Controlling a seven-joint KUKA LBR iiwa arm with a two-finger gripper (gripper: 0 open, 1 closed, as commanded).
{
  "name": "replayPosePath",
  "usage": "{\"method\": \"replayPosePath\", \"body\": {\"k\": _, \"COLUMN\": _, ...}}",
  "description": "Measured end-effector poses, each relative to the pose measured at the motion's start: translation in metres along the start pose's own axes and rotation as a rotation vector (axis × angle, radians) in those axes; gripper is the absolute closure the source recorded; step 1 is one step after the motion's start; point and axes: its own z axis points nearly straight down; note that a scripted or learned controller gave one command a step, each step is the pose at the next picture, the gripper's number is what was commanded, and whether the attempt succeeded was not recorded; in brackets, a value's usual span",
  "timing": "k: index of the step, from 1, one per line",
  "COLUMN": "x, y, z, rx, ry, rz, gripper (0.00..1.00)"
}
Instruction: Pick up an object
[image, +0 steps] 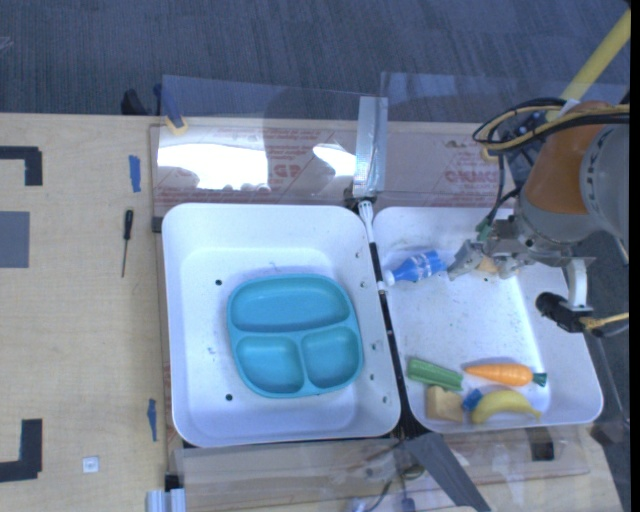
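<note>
The pincer (478, 258), state unclear, hovers in the right bin's upper part beside the blue bottle (418, 266); it looks light and slippery, best gripped mid-body.

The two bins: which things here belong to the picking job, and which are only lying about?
For the job:
gripper
blue bottle
green vegetable
carrot
banana
right bin

Lying about:
blue divided tray
left bin
screwdriver on the bench
</note>
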Motion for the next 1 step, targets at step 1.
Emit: {"method": "replayPosePath", "body": {"k": 1, "x": -0.0348, "y": 0.0462, "z": 0.0075, "rx": 0.016, "ry": 0.023, "rz": -0.17, "gripper": 0.0}}
